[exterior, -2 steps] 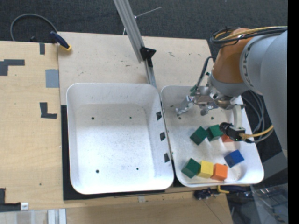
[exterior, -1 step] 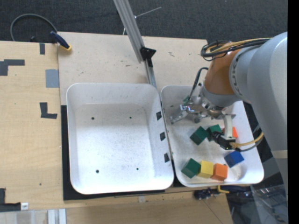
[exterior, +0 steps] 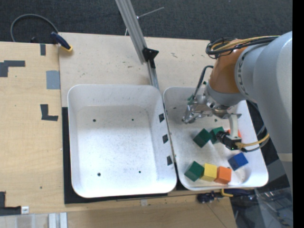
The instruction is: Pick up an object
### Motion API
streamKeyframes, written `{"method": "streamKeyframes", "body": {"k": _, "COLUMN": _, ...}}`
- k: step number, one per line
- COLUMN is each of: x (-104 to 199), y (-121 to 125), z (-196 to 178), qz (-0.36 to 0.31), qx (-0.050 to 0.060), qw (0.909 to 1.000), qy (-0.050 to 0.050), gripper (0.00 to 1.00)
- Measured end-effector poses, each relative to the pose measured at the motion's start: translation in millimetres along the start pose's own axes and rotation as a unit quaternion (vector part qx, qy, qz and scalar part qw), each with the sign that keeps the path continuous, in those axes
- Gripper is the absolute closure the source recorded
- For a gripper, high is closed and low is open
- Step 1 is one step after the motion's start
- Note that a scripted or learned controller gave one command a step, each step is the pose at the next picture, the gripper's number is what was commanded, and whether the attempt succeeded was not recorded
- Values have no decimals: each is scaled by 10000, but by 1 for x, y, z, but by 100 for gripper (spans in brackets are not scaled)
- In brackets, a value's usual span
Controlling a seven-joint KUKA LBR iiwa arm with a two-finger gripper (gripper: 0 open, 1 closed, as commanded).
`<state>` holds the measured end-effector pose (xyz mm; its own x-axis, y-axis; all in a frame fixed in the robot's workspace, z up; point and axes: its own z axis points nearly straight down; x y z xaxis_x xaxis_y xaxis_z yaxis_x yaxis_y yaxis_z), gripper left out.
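Fingers [exterior: 189, 118] perhaps parted, blurred, above right bin [exterior: 176, 127]; wrist partly hidden.

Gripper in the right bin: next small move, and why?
Probably shift toward the dark green block and descend. The gripper sits above bare floor of the right bin, holding nothing visible, and that block lies nearest, apart from the green, yellow and orange row.
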<state>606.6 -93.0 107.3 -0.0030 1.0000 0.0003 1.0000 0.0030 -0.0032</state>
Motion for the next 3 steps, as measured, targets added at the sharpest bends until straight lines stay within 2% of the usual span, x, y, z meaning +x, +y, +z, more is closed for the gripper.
{"method": "streamKeyframes", "body": {"k": 2, "x": -8, "y": 4, "z": -87, "qz": 9, "qx": -33, "qw": 10000, "qy": -5, "gripper": 100}}
{"method": "streamKeyframes", "body": {"k": 3, "x": -6, "y": 4, "z": -151, "qz": 6, "qx": -47, "qw": 10000, "qy": -7, "gripper": 100}}
